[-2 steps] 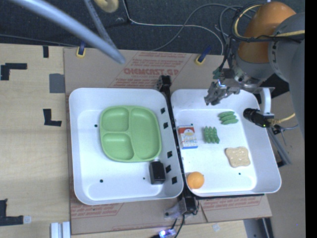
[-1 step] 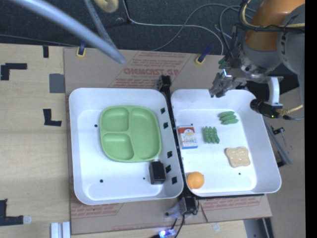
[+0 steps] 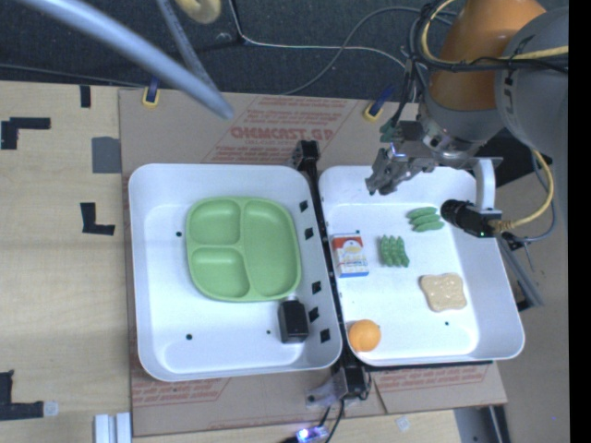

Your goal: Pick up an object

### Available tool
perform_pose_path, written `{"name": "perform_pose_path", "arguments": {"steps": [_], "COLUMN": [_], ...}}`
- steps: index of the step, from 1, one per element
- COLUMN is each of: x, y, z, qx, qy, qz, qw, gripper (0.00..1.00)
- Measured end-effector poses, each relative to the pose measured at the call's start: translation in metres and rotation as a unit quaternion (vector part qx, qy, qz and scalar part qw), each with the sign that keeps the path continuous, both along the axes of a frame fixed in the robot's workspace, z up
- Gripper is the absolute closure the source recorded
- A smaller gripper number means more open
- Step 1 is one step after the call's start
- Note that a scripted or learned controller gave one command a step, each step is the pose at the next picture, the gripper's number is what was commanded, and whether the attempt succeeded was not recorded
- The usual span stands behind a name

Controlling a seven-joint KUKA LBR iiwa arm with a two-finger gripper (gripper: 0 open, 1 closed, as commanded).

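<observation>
Bins side by side, left bin [image 3: 152, 247] holding green divided plate [image 3: 244, 249] and black block [image 3: 293, 321], right bin [image 3: 489, 293] holding orange [image 3: 365, 335], small carton [image 3: 349, 254], two green pods [image 3: 394, 251], toast-like piece [image 3: 443, 291], gripper [image 3: 381, 181] over its far corner.

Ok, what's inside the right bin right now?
Inside the right bin lie a small red and white carton, two green pods, a beige slice and an orange. The hand hangs over its top left corner, covering a bit of the floor there.
</observation>
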State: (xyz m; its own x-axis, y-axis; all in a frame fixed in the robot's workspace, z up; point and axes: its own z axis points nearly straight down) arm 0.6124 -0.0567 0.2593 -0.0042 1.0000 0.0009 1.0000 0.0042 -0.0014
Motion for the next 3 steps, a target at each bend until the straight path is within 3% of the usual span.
{"name": "perform_pose_path", "arguments": {"steps": [3], "x": [-0.08], "y": [0.146], "z": [-0.034], "qx": [-0.0003], "qy": [0.002], "qz": [0.001], "qw": [1.0], "gripper": [1.0]}}
